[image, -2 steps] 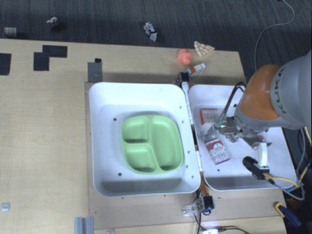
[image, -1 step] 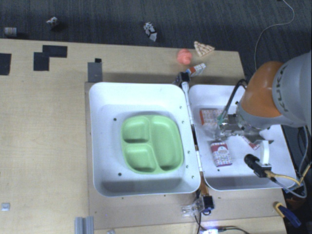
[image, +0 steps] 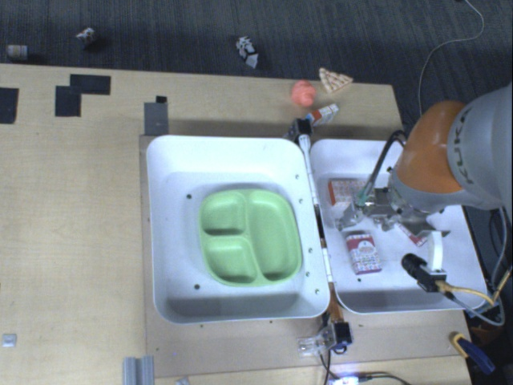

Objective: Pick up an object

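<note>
1. Camera view, the layout: the bench (image: 72, 239) bears a left bin (image: 160, 215) holding a green tray (image: 248, 235) with three compartments, and a right bin (image: 385, 305) holding the small loose things.
2. Camera view, the arm (image: 449, 155): it reaches into the right bin, and the gripper (image: 361, 212) is low over that bin's middle, close to the floor.
3. Camera view, the gripper's state: its metal parts blur together from this slant, so I cannot tell whether it is wide, narrow, or closed on something.
4. Camera view, the candidates: a red-and-white packet (image: 363, 253) lies flat on the bin floor just on the near side of the gripper, apart from it as far as I can see. A paler card (image: 343, 189) lies just on the far side, near the wall between the bins. A reddish scrap shows beside the wrist, too small to name.
5. Camera view, outside the bins: a pink ball (image: 303, 93) sits on the bench near the far edge, well apart from the gripper.
6. Progress, as a judgement: the reach into the bin is done, but nothing is visibly held or lifted. The grasp itself and the lift both look still to do, most likely on the packet or the card.
</note>
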Tool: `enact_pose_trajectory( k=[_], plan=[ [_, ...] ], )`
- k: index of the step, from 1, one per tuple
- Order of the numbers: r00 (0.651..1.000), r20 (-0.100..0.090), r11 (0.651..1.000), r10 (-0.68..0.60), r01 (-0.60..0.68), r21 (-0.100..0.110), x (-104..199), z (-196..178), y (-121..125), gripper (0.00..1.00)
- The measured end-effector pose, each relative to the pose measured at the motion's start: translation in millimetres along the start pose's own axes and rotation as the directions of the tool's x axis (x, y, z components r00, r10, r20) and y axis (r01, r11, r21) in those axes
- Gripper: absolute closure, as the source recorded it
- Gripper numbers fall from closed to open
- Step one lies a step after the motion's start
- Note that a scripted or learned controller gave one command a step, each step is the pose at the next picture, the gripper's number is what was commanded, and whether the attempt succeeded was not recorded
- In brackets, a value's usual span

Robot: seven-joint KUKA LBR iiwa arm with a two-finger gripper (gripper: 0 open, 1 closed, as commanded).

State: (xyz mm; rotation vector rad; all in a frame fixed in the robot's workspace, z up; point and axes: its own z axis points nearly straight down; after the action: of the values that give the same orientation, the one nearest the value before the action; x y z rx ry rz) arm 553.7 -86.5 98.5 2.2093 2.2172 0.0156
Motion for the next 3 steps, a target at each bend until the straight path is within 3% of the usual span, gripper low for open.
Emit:
enact_pose_trajectory(
  k=[1,2,3],
  plan=[
    [1.0,-0.001,1.0,-0.001,0.001,-0.003,1,-11,1,1.0],
    [1.0,-0.001,1.0,-0.002,0.002,-0.003,1,-11,1,0.0],
    [1.0,0.0,1.0,0.002,-0.002,0.005,2,11,-46,0.0]
  ],
)
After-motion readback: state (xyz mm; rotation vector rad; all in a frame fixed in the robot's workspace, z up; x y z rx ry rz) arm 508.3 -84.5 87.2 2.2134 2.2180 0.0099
